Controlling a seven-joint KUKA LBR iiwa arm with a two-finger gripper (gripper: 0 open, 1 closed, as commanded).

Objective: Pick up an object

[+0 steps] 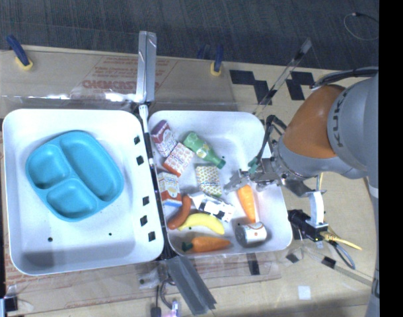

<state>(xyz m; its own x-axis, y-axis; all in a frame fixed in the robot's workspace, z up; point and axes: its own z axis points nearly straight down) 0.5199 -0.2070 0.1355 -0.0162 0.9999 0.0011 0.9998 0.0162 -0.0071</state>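
Two white bins sit side by side on the desk (69, 78). The left bin (16, 243) holds a blue divided plate (74, 174), lying toward its far left. The right bin (248, 127) holds the clutter: a green bottle (202, 148) at the far middle, tilted; a dark red and white carton (162, 137) to its left near the divider; a red snack packet (178, 158) just beside that; a patterned packet (208, 179) in the middle. Nearer: a small orange and white box (169, 185) by the left wall, a sausage (179, 211) below it, a banana (203, 223) touching the sausage, a black and white packet (216, 207) just beyond the banana. A carrot (210, 244) lies along the near wall. A second carrot (248, 203) lies on the right side, pointing toward the near side, with a grey can (251, 233) just below it.

The arm (333, 134) comes in from the right, orange band over the right bin's edge. The gripper (249, 177) sits low over the right side of the bin, right at the far end of the second carrot. Jaws: cannot tell whether wide or narrow, too small and cluttered. Cannot tell if anything is between them.
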